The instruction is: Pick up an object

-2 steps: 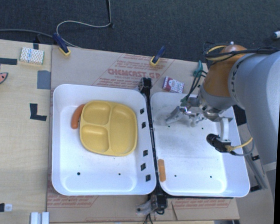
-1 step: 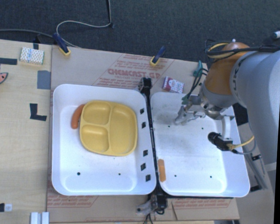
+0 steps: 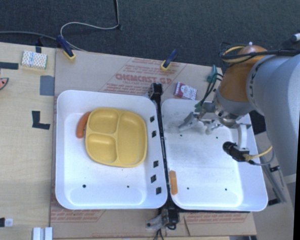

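My gripper [image 3: 196,126] hangs over the upper left part of the right bin [image 3: 246,199], just above its floor. Its fingers [image 3: 185,124] stand apart, open, with nothing between them. A small orange piece [image 3: 173,182] lies at the right bin's lower left, against the divider, well below the gripper. In the left bin [image 3: 64,188] a yellow divided plate [image 3: 116,137] lies flat, and an orange sausage-shaped object [image 3: 81,125] rests against the plate's left rim.
A black clip rail [image 3: 158,143] runs between the two bins. A small red-and-white packet [image 3: 184,90] lies on the cardboard behind the right bin. Blue and yellow clamps [image 3: 66,47] hold the cardboard's far edge. The arm's grey body [image 3: 278,99] overhangs the right bin's right side.
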`<state>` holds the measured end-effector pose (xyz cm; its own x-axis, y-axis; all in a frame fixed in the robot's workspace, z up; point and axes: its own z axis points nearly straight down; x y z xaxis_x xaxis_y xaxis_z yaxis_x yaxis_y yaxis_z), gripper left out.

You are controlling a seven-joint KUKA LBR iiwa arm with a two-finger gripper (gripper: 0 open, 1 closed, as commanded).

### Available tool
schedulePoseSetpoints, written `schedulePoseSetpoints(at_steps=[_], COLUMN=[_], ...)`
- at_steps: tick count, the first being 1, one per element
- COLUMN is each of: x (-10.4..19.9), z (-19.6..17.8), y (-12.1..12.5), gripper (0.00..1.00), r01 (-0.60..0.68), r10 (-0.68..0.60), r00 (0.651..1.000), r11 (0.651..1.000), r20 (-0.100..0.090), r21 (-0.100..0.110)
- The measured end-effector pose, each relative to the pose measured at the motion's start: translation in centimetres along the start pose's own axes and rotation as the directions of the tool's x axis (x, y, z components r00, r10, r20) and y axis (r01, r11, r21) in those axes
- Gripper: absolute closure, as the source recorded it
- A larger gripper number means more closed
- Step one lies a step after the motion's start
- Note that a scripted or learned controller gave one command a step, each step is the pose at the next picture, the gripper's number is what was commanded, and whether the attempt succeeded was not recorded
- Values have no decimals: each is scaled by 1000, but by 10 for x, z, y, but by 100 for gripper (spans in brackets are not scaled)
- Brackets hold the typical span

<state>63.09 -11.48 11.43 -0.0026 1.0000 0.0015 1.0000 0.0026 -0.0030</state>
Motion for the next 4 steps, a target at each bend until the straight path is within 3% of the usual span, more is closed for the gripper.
schedulePoseSetpoints(at_steps=[1,2,3,4], x=[1,1,1,1], z=[-9,-9,-18,-18], y=[0,0,0,0], gripper=[100,0,100,0], r01=[1,1,1,1], r10=[-1,-1,-1,-1], r00=[1000,1000,1000,1000], r11=[1000,1000,1000,1000], r20=[-1,-1,-3,-3], r21=[1,1,2,2])
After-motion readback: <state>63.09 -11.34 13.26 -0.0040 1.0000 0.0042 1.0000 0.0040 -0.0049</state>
